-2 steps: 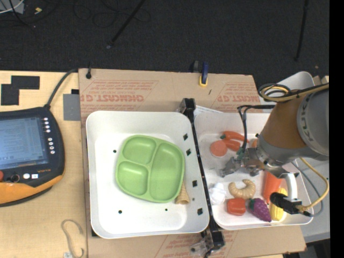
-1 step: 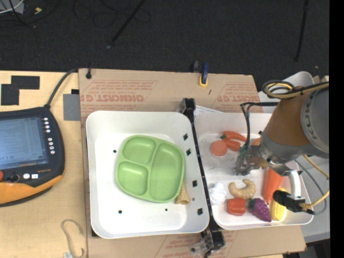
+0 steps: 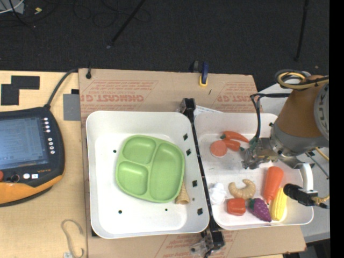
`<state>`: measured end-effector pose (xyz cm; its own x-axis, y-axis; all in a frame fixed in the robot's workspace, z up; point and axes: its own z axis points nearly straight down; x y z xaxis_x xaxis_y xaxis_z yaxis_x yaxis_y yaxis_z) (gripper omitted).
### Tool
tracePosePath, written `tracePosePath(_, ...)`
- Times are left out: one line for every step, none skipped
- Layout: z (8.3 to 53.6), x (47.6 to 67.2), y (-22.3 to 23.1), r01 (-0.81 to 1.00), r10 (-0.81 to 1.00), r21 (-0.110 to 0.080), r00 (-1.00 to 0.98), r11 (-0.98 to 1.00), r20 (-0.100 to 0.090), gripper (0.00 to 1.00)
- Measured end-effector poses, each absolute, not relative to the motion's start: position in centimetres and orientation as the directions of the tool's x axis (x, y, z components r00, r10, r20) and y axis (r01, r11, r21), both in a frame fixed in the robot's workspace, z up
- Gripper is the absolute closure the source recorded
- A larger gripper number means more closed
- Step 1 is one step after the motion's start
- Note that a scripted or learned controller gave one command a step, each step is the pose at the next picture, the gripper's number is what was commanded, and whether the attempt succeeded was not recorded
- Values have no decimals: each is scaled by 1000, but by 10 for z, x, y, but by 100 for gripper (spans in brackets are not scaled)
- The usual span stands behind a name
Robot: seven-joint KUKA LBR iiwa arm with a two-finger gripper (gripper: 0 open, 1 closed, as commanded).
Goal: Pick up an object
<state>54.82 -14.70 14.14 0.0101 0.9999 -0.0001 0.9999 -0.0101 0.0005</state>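
The grey arm with its orange band reaches in from the right of the frame, and its hand (image 3: 251, 158) hangs low over the upper middle of the right shallow white plastic bin (image 3: 236, 220). Whether it is wide or narrow I cannot tell; the dark metal there is too small and blurred to read, and nothing shows between its tips.

The candidates for picking lie all around it: a round pinkish-red toy slice (image 3: 218, 148) just to its left, a curved orange-red toy pepper (image 3: 234, 137) above that, a long orange toy carrot (image 3: 272, 182) to its lower right, a tan curled toy croissant (image 3: 243, 189) below, then a red toy block (image 3: 236, 206), a purple toy grape bunch (image 3: 260, 209) and a yellow toy corn cob (image 3: 279, 206) along the bin's lower edge.

The likely trouble is crowding. The lower pieces touch or nearly touch, so a descent there could nudge a neighbour or pinch two at once. The flat slice offers little to grip and may slip out.

The left white bin (image 3: 102, 138) holds a green divided plastic plate (image 3: 150, 168) with a small tan toy cone (image 3: 183, 198) by its lower right rim.

The brown cardboard sheet (image 3: 134, 93) under the bins carries red print, upside down; it cannot be read with certainty.
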Motion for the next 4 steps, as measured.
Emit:
tracePosePath(184,550,-149,1000,1000,1,4,-4,0,100)
tracePosePath(230,550,-151,1000,1000,3,1,-1,-1,100)
tracePosePath(222,525,-114,1000,1000,-5,-1,1,2,100)
tracePosePath(232,494,-72,1000,1000,-5,-2,2,3,100)
